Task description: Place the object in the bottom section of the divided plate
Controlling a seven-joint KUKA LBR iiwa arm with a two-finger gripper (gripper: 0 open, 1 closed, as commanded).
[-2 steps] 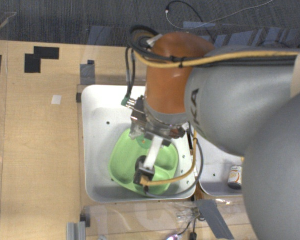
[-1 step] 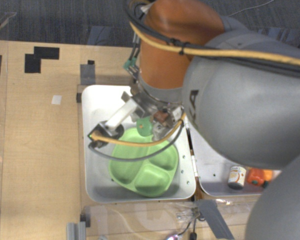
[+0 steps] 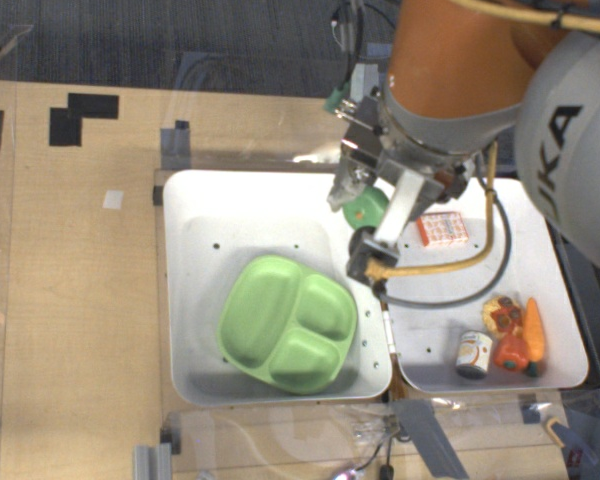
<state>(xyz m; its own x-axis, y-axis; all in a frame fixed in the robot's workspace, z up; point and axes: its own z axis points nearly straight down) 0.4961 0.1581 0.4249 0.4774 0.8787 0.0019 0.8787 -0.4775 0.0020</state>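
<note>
A light green divided plate (image 3: 288, 323) lies in the left bin (image 3: 195, 268), toward its front, with one long section on the left and two smaller ones on the right. My gripper (image 3: 358, 223) hangs over the seam between the two bins, just above and right of the plate's far corner. A small round green object (image 3: 366, 209) sits between its fingers, and the gripper is shut on it. The arm's wrist hides the object's top.
The right bin (image 3: 570, 368) holds a red-and-white box (image 3: 442, 230) near the back, and a small can (image 3: 472, 355), a red pepper (image 3: 512, 353), a carrot (image 3: 533, 328) and a brownish food item (image 3: 501, 313) at the front. A yellow cable (image 3: 450, 266) loops below the wrist.
</note>
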